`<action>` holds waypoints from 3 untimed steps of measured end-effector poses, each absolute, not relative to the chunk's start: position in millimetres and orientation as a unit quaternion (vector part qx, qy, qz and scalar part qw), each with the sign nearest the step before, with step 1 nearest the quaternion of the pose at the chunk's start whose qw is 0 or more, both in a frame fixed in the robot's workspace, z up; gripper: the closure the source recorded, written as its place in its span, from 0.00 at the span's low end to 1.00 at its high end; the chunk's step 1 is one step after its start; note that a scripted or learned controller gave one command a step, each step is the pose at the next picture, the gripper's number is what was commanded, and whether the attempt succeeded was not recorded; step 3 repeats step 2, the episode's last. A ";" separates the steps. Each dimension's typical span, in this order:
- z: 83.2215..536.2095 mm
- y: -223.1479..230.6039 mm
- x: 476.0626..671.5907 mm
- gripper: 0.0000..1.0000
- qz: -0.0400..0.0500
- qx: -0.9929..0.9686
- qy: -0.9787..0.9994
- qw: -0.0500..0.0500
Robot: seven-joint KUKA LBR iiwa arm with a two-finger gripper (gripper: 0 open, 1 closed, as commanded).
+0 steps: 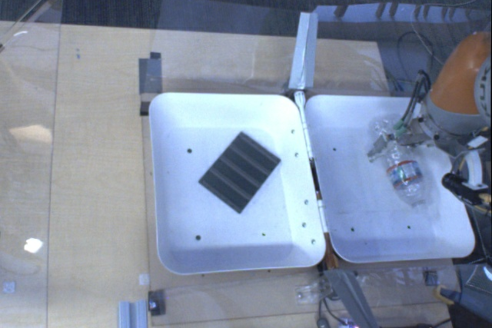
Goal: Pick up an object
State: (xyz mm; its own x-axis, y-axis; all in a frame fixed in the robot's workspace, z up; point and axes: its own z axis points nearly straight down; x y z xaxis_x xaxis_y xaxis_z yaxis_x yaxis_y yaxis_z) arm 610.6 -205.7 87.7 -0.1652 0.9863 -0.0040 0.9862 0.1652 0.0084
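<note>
A dark grey ribbed rectangular pad (240, 171) lies flat and turned diagonally in the middle of the left bin (173, 242). In the right bin (346, 203), a small clear plastic bottle (403, 175) with a dark label lies on its side. My gripper (387, 140) hangs low over the right bin, just above and to the upper left of the bottle, near some clear crinkled plastic. From here I cannot tell whether it touches the bottle. The grey arm with its orange band (463, 77) comes in from the right.
A metal divider post (303, 50) rises at the back between the two bins. A clear panel (31, 127) covers the bench on the left. Cables and brackets (469, 188) sit along the right bin's right edge.
</note>
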 end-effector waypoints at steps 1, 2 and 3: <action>100.2 -204.6 613.3 1.00 0.005 0.645 0.764 0.007; 187.9 -160.1 657.2 1.00 0.003 0.594 0.805 0.004; 187.9 -160.1 657.2 1.00 0.003 0.594 0.805 0.004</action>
